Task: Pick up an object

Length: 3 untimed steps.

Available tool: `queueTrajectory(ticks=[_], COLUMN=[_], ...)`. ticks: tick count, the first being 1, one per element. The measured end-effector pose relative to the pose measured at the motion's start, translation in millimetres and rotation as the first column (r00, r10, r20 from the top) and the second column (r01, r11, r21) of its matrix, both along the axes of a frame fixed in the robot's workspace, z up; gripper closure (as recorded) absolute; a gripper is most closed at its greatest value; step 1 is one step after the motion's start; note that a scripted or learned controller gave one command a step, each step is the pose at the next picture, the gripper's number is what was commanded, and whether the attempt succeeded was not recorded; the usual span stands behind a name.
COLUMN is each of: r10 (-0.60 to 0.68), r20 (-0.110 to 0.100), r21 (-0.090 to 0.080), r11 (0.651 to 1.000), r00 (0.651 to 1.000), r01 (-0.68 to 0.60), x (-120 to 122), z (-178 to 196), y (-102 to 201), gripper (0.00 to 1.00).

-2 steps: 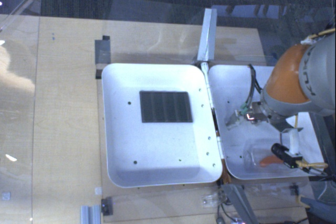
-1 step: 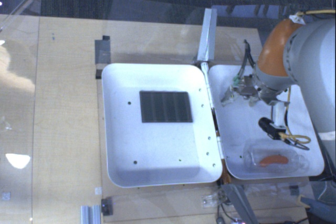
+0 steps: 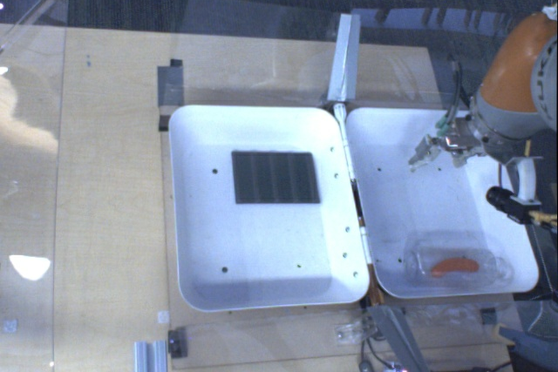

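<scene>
Orange object (image 3: 454, 266) near-side of right bin (image 3: 388, 187), well apart from jaws (image 3: 425, 154).

From my remote station, the arm (image 3: 523, 91) runs off the right edge; the gripper (image 3: 429, 154) is too small to read; the clear container (image 3: 458, 264) blurs its orange contents.

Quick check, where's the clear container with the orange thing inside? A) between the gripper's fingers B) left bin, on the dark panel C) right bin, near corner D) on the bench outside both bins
C: the clear container lies in the right bin, toward its near edge, apart from the gripper, which is up by the far side.
</scene>
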<state>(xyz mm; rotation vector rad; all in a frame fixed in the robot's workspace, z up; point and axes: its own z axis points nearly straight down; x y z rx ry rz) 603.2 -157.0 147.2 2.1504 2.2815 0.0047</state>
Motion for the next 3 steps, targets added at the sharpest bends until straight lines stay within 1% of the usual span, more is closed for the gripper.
queueTrajectory(ticks=[1, 2, 3], r10=[-0.166, -0.343, -0.534], r20=[0.001, 0.0, -0.002], r21=[0.0, 0.002, 0.005], r11=[0.986, 0.939, 0.845], r00=[0.986, 0.939, 0.846], r01=[0.166, 0.343, 0.534], x=[-6.7, -96.4, -114.1], z=[60.0, 129.3, -53.0], y=[-48.4, -27.8, 27.1], gripper=[0.0, 0.0, 0.0])
